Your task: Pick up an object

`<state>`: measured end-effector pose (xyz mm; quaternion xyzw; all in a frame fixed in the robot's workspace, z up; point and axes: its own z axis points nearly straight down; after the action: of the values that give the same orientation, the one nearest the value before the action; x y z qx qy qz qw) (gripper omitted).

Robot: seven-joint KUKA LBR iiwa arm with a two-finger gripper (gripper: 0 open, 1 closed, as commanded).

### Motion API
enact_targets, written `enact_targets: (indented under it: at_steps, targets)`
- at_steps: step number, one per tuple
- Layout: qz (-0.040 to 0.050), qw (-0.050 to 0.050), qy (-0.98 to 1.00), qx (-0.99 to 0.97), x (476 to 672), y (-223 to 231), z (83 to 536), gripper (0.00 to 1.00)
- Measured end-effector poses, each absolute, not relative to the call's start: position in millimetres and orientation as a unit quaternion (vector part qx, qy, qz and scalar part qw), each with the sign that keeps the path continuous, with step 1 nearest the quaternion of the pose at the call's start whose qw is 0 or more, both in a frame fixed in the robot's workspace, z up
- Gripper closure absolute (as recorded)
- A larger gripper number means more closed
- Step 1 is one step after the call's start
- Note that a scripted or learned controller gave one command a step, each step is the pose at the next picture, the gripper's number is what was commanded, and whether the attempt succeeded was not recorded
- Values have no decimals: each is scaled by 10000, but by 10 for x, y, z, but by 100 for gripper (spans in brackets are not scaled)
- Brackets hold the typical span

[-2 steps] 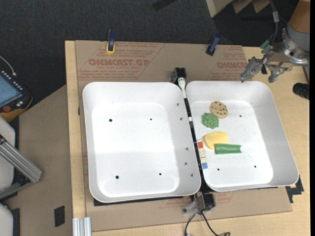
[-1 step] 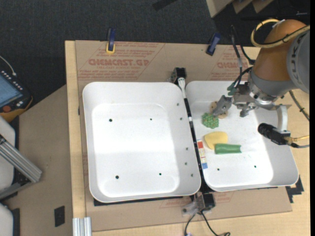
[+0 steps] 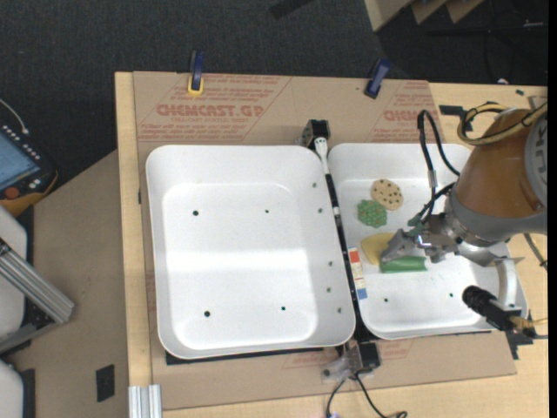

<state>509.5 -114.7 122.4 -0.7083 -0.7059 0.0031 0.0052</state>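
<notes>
In the right bin (image 3: 418,316) lie a round tan speckled cookie (image 3: 385,192), a green bumpy piece (image 3: 372,212), a pale yellow piece (image 3: 373,249) and a flat green block (image 3: 403,266). My gripper (image 3: 406,249) hangs low over the middle of this bin, right above the green block and just to the right of the yellow piece. The wrist hides how the gripper meets the block. Nothing is visibly lifted off the bin floor.
The left bin (image 3: 235,251) sits beside the right one, with a black divider rail (image 3: 335,216) between them. A black cylinder (image 3: 487,307) juts over the right bin's lower right corner. Cables (image 3: 426,159) loop over the right bin's far side. Two blue clamps (image 3: 197,70) hold the cardboard's far edge.
</notes>
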Motion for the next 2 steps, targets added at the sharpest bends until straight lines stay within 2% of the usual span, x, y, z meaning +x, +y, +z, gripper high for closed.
enact_targets:
  at_steps: [1, 2]
  targets:
    - [-2, -9, -7068, -7074, 5042, -1018, 845, 0]
    - [-22, -39, -7063, -7079, 5063, -1025, 979, 100]
